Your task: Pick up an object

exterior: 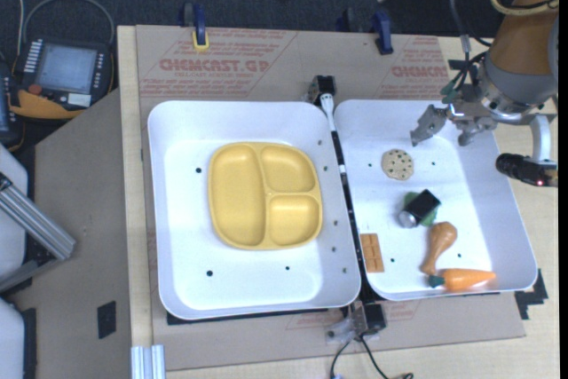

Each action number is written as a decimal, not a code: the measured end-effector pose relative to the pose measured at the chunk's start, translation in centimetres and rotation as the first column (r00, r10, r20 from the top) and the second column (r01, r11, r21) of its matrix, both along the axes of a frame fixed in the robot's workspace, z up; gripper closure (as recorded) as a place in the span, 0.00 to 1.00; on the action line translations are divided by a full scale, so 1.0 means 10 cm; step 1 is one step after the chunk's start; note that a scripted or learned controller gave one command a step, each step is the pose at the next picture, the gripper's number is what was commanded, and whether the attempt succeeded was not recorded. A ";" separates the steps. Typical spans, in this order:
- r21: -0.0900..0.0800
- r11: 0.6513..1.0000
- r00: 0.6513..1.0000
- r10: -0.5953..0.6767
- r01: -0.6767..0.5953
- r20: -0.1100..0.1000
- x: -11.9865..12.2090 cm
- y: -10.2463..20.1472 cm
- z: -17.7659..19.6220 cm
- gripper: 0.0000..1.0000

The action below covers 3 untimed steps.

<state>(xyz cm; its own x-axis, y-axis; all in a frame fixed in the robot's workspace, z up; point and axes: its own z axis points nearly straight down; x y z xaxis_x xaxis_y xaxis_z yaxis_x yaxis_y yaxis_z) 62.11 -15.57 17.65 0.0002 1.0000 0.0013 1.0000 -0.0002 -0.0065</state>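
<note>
The claw point(446, 126) is being held spread and empty above the right bin point(497, 191); the arm point(525, 40) is being cropped at the frame edge.

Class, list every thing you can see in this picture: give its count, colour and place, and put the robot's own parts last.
bins: 2, white, side by side on bench
tray: 1, yellow, three compartments, left bin
cookie: 1, tan, right bin, upper part
black block: 1, black and silver, right bin, centre
drumstick: 1, brown, right bin, lower part
carrot: 1, orange, right bin, front edge
pendant: 1, black, left of bench
arm: 1, grey and orange, upper right
gripper: 1, grey, open, above right bin
</note>
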 end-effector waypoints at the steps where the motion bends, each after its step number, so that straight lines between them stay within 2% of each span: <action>1: 0.001 1.000 1.000 0.000 0.000 -0.001 -0.01 0.02 -0.64 0.00; 2: 0.001 1.000 1.000 0.000 0.000 0.007 0.01 0.03 -0.89 0.00; 3: 0.001 1.000 1.000 0.001 -0.001 0.017 0.04 0.04 -0.75 1.00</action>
